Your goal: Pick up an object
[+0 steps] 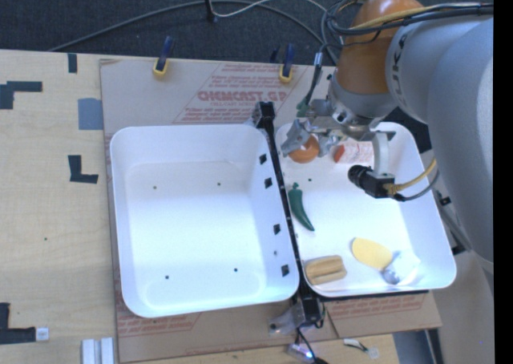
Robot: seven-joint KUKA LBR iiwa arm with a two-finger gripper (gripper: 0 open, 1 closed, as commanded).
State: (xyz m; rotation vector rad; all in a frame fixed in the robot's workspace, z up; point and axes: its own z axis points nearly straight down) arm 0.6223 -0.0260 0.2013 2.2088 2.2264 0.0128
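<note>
Jaws' state cannot be told, metal tips at round orange ball (pixel 303 151), curved green pepper (pixel 301 208) nearby

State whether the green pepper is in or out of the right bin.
In. The green pepper lies on the right bin floor, near its left wall.

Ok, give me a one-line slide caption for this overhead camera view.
KUKA arm's gripper at an orange object in the right bin, near a green pepper.

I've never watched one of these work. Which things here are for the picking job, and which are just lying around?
For the job:
gripper
orange ball
green pepper
yellow piece
tan block
right bin

Lying about:
left bin
yellow-tipped clamps
loose cable
</note>
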